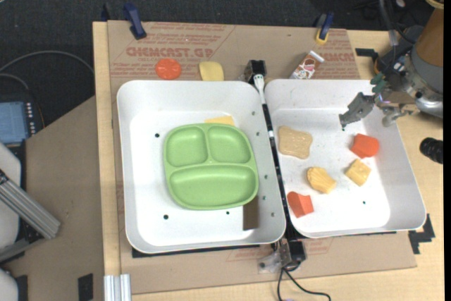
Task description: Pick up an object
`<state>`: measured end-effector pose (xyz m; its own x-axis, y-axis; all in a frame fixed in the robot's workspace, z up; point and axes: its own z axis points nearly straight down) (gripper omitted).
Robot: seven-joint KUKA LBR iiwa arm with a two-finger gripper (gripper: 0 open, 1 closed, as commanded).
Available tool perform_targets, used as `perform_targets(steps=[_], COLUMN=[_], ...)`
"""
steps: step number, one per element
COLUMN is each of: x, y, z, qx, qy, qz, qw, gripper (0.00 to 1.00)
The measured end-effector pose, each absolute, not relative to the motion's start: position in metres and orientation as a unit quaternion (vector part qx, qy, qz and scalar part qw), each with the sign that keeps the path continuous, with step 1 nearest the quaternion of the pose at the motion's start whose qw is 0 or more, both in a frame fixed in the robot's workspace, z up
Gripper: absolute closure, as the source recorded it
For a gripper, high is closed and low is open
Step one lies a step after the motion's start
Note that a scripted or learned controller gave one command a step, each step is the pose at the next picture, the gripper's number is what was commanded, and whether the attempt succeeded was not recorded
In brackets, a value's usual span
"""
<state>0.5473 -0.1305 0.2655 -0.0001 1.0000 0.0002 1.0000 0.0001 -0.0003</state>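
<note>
The gripper [357,111] hangs with its fingers spread and nothing between them over the upper part of the right bin [405,211], above and just left of the orange block [365,145], with the toast-shaped piece [294,142] well apart to its left.

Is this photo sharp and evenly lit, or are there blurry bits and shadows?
Camera view: even, soft light, no harsh glare on the white bins; the green divided plate is sharp with a faint shadow; the gripper and arm at right look slightly blurred.
</note>
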Motion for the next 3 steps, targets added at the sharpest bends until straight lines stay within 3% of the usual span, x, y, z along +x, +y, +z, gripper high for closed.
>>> perform_targets(steps=[1, 2, 3], x=[0.522, 0.591, 0.589], y=[-0.229, -0.214, -0.222], z=[0.227, 0.081, 0.096], qx=[-0.711, -0.705, -0.707], qy=[-0.704, -0.71, -0.708], qz=[0.0026, -0.0056, -0.0007], qw=[0.002, 0.003, -0.002], gripper=[0.0, 0.0, 1.0])
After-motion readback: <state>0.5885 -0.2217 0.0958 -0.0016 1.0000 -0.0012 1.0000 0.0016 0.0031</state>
